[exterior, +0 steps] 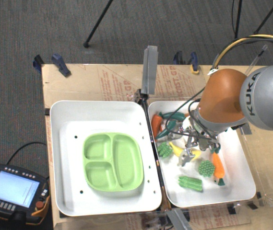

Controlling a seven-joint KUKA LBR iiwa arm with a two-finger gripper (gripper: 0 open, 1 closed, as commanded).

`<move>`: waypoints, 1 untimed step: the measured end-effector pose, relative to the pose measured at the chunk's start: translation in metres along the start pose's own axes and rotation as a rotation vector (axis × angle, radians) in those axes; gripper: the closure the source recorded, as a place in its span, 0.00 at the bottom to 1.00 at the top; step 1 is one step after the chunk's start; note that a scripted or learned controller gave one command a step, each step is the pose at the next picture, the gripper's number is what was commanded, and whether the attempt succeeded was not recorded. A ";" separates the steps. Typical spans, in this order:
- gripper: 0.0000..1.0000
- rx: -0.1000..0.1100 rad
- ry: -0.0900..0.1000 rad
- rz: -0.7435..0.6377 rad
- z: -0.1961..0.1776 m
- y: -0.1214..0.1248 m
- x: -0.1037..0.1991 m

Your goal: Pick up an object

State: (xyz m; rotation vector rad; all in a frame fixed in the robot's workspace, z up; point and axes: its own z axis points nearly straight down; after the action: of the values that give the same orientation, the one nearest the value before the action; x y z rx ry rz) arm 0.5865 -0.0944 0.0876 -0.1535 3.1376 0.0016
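The right bin [232, 188] holds several toy foods: a green broccoli [164, 150], a yellow banana [177, 150], a round green knobbly piece [206, 168], an orange carrot [218, 166], a green ridged piece [190, 183] and an orange-red piece [156, 124] at the bin's left wall. My gripper [188, 156] hangs low over the bin's middle, just right of the banana and left of the knobbly piece. The arm's orange band [221, 97] covers the bin's far part. Nothing shows between the fingers.
The left bin [66, 123] holds a light green divided plate [112, 162]. A grey upright post [149, 71] stands behind the seam between the bins. A teach pendant [14, 190] lies on the floor at the lower left. Cables loop from the arm over the right bin.
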 end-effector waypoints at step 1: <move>0.00 -0.001 0.001 0.005 0.000 0.004 0.013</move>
State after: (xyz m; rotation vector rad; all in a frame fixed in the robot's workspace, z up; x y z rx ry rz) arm 0.5737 -0.0921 0.0872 -0.1457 3.1387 0.0034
